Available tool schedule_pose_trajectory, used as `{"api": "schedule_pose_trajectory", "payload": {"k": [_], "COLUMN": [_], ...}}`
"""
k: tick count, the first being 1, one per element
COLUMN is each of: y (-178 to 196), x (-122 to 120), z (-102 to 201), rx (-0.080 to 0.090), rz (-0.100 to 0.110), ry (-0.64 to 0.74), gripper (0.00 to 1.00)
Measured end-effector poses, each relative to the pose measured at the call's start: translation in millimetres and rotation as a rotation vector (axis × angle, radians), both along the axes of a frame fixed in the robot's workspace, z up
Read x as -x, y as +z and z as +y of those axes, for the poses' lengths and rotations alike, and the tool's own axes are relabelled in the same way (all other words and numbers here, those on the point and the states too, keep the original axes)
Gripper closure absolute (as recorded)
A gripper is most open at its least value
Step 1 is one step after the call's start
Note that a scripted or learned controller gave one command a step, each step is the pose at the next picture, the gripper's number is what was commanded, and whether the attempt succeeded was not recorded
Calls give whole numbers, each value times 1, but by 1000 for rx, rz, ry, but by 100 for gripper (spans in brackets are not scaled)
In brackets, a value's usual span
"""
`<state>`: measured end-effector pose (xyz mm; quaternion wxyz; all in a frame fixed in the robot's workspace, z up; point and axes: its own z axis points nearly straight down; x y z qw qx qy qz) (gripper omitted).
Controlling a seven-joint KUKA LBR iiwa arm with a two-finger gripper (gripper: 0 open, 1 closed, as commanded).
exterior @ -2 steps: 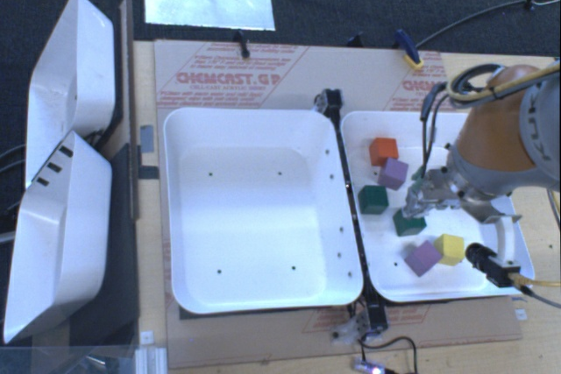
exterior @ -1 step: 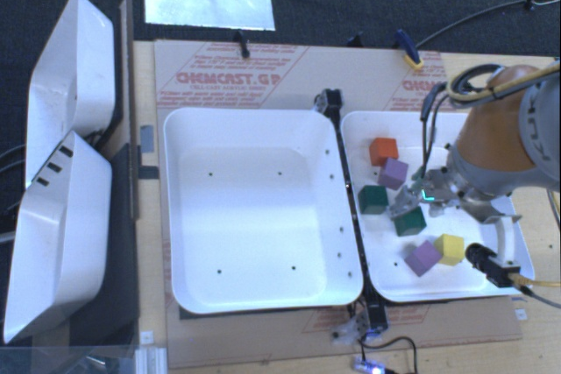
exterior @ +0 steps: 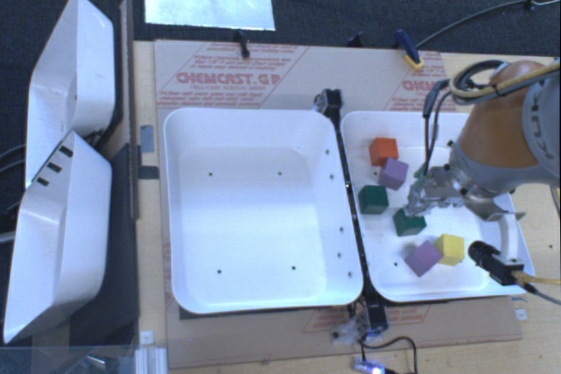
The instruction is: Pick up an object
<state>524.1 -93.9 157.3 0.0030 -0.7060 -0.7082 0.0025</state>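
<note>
Behind both bins, board [exterior: 230, 76] reads "CHEMCAST GP".

One fixed camera looks down at a slant from above the bench, far enough back to take in both the left bin [exterior: 254, 206] and the right bin [exterior: 438, 276] whole. The arm [exterior: 504, 136] enters from the right edge, and dark floor lies along the top.
</note>
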Motion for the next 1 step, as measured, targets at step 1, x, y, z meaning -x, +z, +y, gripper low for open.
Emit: {"api": "schedule_pose_trajectory", "payload": {"k": [1], "y": [26], "x": [38], "z": [54], "rx": [0], "rz": [-7], "ry": [1], "gripper": [100]}}
